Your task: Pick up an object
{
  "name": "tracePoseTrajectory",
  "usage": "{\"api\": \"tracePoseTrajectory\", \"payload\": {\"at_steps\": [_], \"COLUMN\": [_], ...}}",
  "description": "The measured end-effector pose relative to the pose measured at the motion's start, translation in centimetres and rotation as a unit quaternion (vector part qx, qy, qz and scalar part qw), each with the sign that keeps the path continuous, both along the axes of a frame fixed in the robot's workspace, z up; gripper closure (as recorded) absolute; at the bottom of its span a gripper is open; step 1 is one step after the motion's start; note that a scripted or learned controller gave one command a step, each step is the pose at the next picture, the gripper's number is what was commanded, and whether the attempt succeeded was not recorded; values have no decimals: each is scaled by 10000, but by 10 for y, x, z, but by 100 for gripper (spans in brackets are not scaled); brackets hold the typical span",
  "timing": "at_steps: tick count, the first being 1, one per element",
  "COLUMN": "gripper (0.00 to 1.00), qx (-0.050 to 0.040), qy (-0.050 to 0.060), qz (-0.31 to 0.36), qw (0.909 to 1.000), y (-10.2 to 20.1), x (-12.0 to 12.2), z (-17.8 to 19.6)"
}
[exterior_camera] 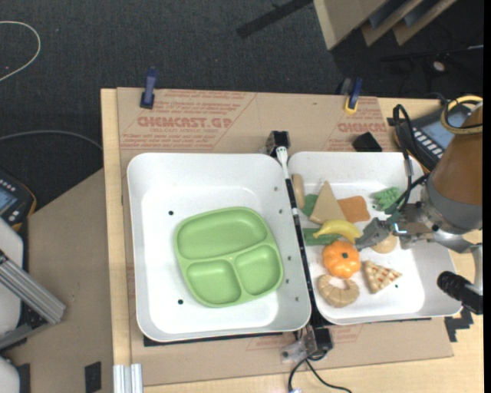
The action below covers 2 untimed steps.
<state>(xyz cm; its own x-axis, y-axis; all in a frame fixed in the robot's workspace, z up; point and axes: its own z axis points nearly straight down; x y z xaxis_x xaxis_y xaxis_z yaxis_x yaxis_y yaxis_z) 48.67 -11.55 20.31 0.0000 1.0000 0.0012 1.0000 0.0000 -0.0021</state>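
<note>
The gripper (377, 232) hangs low in the right bin (414, 307), among the toy food; whether its fingers are spread or holding anything I cannot tell. Just beside it lie a curved yellow banana (337, 228) and a round orange pumpkin (341, 259) (green-stemmed). The left bin (146, 230) holds a green divided plate (227, 255).

We saw dark carpet (153, 38) around the bench, white cables (23, 34) trailing at its left, cardboard boxes (383, 19) beyond its far-right corner.
</note>
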Motion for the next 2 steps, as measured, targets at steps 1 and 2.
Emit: {"api": "tracePoseTrajectory", "payload": {"at_steps": [1,2], "gripper": [0,100], "qx": [5,-10], "qy": [9,-18], "qz": [2,-6], "qw": [10000,10000], "y": [23,21], "x": [-8,-8], "z": [-124,-109]}}
